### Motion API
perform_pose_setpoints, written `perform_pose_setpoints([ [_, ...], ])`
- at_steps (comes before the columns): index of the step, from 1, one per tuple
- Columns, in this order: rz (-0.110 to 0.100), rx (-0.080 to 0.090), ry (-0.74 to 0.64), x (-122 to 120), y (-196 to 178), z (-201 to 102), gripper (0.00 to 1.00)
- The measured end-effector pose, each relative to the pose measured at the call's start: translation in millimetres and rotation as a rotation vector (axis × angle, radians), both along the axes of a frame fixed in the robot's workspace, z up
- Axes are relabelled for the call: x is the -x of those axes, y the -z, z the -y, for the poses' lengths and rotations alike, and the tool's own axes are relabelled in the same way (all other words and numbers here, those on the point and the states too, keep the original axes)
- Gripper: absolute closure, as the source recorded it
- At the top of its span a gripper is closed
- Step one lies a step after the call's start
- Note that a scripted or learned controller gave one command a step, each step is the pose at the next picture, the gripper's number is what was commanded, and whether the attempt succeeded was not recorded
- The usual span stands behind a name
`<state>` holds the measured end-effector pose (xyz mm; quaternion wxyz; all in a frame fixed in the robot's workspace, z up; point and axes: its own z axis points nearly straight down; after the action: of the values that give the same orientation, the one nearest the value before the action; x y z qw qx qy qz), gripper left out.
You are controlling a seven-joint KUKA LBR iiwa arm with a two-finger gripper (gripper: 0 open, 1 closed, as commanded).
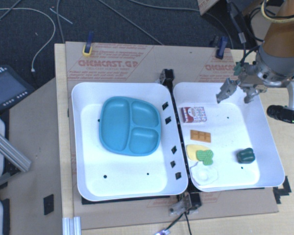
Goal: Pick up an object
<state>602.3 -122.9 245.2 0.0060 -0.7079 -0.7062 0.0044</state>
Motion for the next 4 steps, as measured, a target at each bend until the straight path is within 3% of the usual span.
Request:
perform_pose_setpoints([
  [1, 0.013, 0.002, -0.003, -2, -7, 0, 0.0],
  [4, 0.009, 0.001, -0.002, -3, 140, 5, 0.0],
])
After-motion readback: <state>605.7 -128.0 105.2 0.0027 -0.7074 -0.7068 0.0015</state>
